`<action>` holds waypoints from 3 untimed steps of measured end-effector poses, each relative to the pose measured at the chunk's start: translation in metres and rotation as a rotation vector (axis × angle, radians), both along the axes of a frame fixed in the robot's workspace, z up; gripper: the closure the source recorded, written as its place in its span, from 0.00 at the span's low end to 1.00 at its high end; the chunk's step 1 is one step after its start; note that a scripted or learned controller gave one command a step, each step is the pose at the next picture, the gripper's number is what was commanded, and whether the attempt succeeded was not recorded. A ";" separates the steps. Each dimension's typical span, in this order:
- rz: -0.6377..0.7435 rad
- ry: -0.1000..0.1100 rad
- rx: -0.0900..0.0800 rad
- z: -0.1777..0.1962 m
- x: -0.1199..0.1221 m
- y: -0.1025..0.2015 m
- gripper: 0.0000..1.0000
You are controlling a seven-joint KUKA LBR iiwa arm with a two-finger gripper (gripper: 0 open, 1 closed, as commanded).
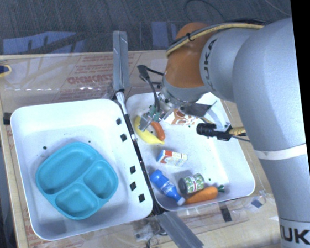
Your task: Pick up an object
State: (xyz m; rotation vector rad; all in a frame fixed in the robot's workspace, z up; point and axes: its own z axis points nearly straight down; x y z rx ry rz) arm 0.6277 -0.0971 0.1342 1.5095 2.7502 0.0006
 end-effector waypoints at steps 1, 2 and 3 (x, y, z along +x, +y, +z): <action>-0.098 0.001 0.000 0.091 0.030 0.015 1.00; -0.098 0.002 0.001 0.091 0.030 0.016 0.00; -0.076 -0.006 -0.002 0.004 0.029 -0.008 0.00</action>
